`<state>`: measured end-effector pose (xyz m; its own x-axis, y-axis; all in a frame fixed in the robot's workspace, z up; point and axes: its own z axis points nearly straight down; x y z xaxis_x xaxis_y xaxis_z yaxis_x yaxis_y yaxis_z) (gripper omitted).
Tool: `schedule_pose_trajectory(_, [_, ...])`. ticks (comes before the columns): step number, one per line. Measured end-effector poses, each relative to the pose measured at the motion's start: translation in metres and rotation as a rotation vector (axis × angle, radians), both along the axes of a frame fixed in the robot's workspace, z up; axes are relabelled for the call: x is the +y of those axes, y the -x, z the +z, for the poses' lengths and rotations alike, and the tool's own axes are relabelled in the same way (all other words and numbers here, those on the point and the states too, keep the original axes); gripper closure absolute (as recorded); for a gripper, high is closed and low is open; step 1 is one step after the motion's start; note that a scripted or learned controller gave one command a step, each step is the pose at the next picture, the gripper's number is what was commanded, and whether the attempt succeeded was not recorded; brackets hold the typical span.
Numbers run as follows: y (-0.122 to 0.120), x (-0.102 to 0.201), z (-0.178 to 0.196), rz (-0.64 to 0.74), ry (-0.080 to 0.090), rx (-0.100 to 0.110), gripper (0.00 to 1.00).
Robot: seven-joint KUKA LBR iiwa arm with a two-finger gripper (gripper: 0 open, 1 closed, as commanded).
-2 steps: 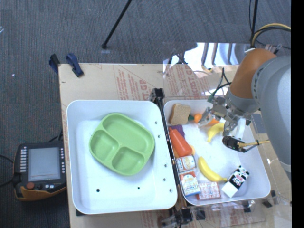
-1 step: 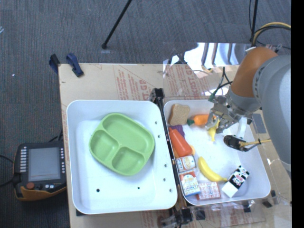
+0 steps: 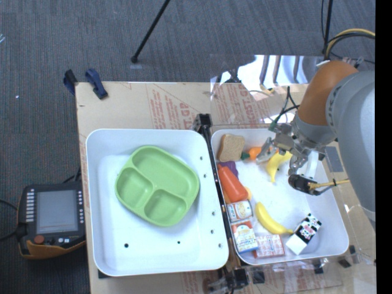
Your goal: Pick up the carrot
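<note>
The carrot (image 3: 253, 153), small and orange with a green end, lies in the right bin (image 3: 334, 216) just right of a bread slice (image 3: 231, 147). My gripper (image 3: 280, 157) hangs over the upper part of that bin, right beside the carrot. Its fingers stand apart, the left fingertip (image 3: 265, 153) close to the carrot's right end. A small yellow banana (image 3: 274, 166) lies under and between the fingers. The view shows nothing lifted.
The right bin also holds an orange bottle (image 3: 232, 184), a purple item (image 3: 228, 167), small cartons (image 3: 243, 225), a second banana (image 3: 271, 220) and a cow-print carton (image 3: 304, 232). The left bin (image 3: 104, 237) holds a green divided plate (image 3: 157, 185). A pendant (image 3: 54, 218) sits far left.
</note>
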<state>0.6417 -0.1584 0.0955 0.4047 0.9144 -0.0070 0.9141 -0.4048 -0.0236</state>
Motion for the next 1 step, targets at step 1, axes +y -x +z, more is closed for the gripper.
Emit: schedule_pose_trajectory(1, [0.0039,-0.0189,-0.0141,-0.360,-0.002,0.018,0.00])
